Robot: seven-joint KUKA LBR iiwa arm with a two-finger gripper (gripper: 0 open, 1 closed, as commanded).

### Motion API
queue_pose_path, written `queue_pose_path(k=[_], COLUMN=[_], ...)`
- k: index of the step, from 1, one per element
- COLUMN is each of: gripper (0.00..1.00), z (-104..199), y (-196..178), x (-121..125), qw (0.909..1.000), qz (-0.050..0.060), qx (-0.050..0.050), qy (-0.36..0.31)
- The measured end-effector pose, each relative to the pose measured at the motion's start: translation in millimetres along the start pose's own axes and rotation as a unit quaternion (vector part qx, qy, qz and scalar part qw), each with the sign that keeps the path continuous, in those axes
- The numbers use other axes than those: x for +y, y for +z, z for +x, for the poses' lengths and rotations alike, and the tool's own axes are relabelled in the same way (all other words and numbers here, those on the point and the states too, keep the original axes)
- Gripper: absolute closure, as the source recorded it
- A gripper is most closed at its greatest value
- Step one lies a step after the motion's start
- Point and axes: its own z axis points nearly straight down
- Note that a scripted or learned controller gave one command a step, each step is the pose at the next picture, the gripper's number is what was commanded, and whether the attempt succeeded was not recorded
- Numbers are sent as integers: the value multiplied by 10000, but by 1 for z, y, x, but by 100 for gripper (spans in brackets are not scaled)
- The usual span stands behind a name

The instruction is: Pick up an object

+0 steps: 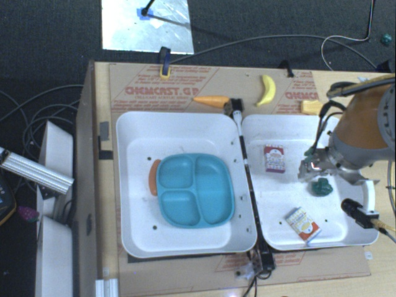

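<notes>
Over the right-hand white bin (356, 240), the grey two-finger gripper (312, 169) hovers just above a small dark-green rubbery object (322, 187) near the bin's right edge; jaw state cannot be told. A clean pick likely needs centring, then descending straight.

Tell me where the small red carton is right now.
In the camera view, the small red carton lies in the right bin, in its upper left part near the divider between the bins, left of the end effector and the green object.
</notes>
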Motion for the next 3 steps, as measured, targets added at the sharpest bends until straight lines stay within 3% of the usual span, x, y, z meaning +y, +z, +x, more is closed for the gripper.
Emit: queue_pose_path(k=[1,2,3], gripper=[100,0,0], z=[-40,-39,-66], y=[-6,-6,44], x=[24,24,6], qw=[10000,10000,10000], qz=[3,3,13], qx=[1,4,5], qy=[-3,-5,-4])
